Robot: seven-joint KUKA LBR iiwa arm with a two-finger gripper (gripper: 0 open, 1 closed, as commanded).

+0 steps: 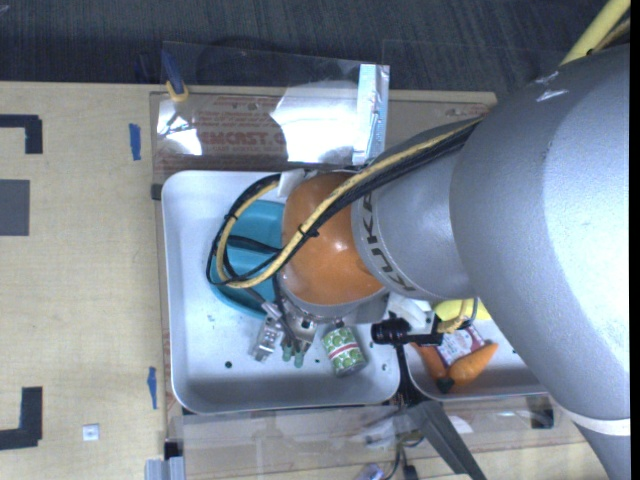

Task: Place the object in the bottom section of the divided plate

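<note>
The likeliest object for the task is the small cylindrical can with a green-and-white label and a red mark (343, 349), lying tilted on the floor of the left white bin (190, 268), near its front wall. It looks rigid and light, with a smooth rounded side that could slip or roll — a grip across the body, midway along its length, seems safest. Its label is too small to read. Just beside it on the left hangs the metal hand (278, 336), low over the bin floor; I cannot tell whether it is clenched or released, and nothing shows in its grasp. A teal plate (250, 230) — probably the divided one — lies mostly hidden under the orange wrist band (325, 258) and looping cables. In the right bin (520, 380) lie an orange carrot-shaped toy (468, 364) and a yellow item (462, 313). At the back, a clear plastic sheet (270, 118) bears faint reddish lettering, unreadable. The wooden table (70, 268) carries both bins.
</note>
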